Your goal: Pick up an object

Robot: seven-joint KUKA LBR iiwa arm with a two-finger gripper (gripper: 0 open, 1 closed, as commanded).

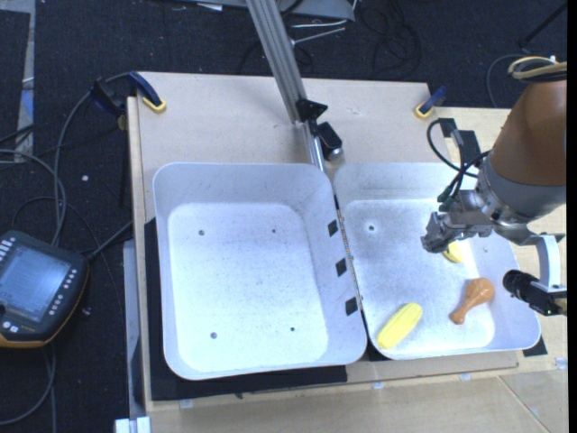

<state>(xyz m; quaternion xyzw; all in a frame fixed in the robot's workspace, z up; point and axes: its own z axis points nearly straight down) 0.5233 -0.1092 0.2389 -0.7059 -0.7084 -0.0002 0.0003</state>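
Half a yellow object [455, 254] hides under tool [439, 239].

A single fixed camera looks down at a slant from above the bench [225, 115], far enough to frame both white bins: left bin [180, 188] toward 9 o'clock, right bin [397, 183] toward 3, dark floor [72, 25] at 12.

A pale wooden bench [234, 120] stands on dark carpeted floor [72, 25], yellow-tipped clamps [149, 96] fixed at its two far corners. A slanted aluminium rail [275, 39] rises from the bench's far side. Black cables [54, 165] trail across the floor to the left, near a handheld control pendant [34, 285] with a lit screen.
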